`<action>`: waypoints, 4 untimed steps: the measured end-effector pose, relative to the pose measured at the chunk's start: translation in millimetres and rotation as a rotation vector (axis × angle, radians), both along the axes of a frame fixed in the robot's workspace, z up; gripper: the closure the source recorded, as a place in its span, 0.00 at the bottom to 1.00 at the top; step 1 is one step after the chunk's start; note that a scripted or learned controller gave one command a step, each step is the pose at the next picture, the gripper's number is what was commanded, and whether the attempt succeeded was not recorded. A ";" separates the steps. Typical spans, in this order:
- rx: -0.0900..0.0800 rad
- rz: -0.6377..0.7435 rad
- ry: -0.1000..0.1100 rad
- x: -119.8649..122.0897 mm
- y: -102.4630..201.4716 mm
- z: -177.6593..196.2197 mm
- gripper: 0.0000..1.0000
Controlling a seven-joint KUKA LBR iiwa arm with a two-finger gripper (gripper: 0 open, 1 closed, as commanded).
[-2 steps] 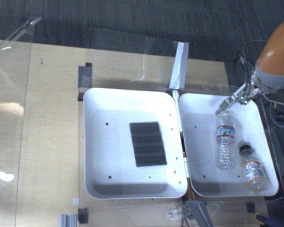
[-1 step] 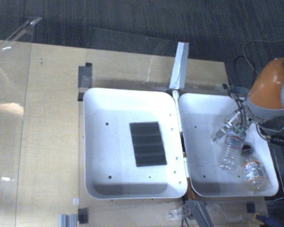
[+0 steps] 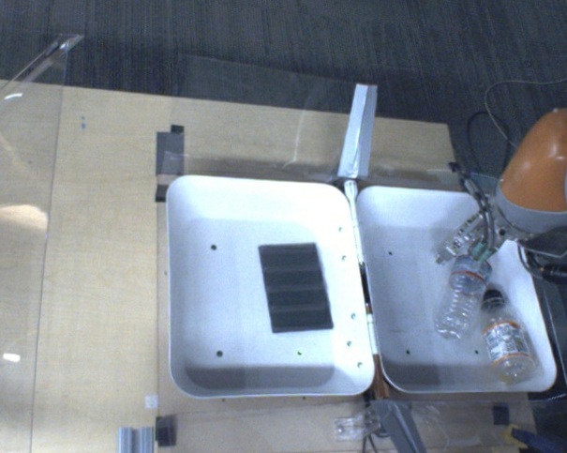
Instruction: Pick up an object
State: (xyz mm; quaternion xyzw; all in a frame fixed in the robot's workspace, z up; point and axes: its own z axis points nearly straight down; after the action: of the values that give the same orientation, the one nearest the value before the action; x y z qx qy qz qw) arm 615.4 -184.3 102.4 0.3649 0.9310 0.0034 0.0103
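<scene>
In the camera view, two white bins are seen side by side on a wooden bench (image 3: 85, 259). The left bin (image 3: 193, 264) holds a dark ribbed rectangular block (image 3: 296, 287), lying flat near its middle. The right bin (image 3: 394, 273) holds a clear plastic bottle (image 3: 460, 299), lying with its neck toward the far side, and a second, shorter clear bottle with an orange-marked label (image 3: 508, 345) lying near the bin's near right corner. A small dark object (image 3: 492, 299) sits between the two bottles; what it is cannot be told.

The gripper (image 3: 472, 240) is placed at the far right of the right bin, just beyond the neck of the longer bottle, with the arm's orange band (image 3: 541, 171) above it. The fingers appear as a bright, blurred cluster, and whether they are spread or closed cannot be told; no object is seen between them.

The longer bottle is judged the likeliest target. For a sound grasp, the fingers should be opened wider than the bottle's body, set across it rather than along it, and lowered over the ribbed middle rather than the tapering neck, since a smooth round bottle may roll or squirt out when pinched off-centre.
</scene>
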 end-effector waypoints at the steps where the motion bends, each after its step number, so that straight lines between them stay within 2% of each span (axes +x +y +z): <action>1: 0.000 0.000 0.000 0.0 0.0 0.0 0.00; 2: -0.002 0.068 0.009 33.3 -20.3 12.9 0.00; 3: -0.004 0.252 0.012 -10.8 -20.3 4.4 0.00; 4: -0.008 0.409 0.007 1.4 -18.7 -12.7 0.00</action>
State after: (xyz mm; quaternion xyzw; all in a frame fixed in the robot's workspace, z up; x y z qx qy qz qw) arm 616.9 -203.1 89.7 0.1684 0.9857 0.0005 0.0074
